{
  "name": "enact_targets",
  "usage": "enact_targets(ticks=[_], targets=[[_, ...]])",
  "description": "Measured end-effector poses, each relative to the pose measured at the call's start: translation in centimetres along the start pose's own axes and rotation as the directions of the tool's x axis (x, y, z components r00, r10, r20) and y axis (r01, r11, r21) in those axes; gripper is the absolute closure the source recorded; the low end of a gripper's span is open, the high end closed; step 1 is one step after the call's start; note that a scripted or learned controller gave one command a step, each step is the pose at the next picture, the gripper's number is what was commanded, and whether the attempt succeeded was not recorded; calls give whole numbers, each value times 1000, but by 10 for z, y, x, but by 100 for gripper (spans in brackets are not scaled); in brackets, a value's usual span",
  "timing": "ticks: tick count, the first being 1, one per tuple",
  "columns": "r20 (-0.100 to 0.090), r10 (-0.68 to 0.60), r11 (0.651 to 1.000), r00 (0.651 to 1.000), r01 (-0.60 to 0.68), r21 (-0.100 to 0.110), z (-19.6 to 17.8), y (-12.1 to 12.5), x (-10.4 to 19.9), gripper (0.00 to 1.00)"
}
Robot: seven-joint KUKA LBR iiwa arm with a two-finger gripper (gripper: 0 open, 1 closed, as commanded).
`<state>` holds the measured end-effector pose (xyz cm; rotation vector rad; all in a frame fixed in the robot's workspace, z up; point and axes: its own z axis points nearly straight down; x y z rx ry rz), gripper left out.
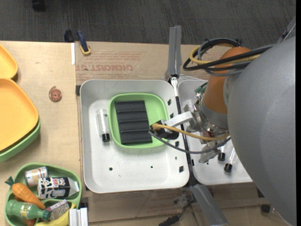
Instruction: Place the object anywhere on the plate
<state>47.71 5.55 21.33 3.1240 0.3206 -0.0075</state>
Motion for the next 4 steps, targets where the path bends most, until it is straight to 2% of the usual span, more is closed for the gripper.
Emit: enact_targets(ticks=[1, 2, 3, 4], targets=[[2, -3, 1000, 1000, 3, 0, 13, 71, -2, 0], [1, 1, 1000, 1000, -1, 1, 23, 27, -6, 0], [0, 7, 1000, 1000, -7, 0, 15, -6, 1, 0], [2, -86, 996, 996, 86, 0, 18, 57, 20, 0]])
